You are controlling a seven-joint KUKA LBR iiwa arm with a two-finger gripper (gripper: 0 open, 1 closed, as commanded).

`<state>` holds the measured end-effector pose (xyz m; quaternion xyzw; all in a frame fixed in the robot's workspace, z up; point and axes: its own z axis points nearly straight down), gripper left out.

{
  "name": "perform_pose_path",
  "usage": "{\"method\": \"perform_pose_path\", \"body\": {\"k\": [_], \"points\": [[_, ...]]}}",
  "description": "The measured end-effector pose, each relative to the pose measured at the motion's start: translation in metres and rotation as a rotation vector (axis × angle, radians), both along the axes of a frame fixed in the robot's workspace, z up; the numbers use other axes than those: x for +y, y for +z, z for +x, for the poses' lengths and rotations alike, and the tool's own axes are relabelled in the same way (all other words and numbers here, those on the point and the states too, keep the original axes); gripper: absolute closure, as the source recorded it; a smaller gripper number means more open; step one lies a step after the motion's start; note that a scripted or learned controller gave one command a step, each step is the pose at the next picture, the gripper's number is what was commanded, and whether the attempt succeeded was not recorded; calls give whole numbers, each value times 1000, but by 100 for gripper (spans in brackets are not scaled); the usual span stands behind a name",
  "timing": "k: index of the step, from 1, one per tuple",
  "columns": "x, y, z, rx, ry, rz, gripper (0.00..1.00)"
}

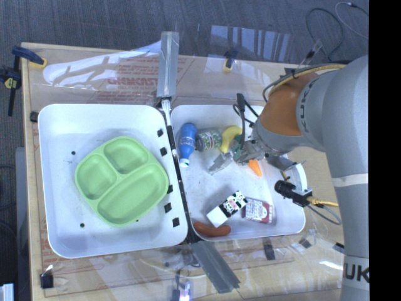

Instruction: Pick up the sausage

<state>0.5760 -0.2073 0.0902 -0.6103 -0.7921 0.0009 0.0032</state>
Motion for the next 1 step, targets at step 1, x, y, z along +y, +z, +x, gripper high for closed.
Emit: {"method": "perform_pose_path", "body": {"k": [1], "points": [[-3, 77, -63, 1, -80, -1, 0]]}}
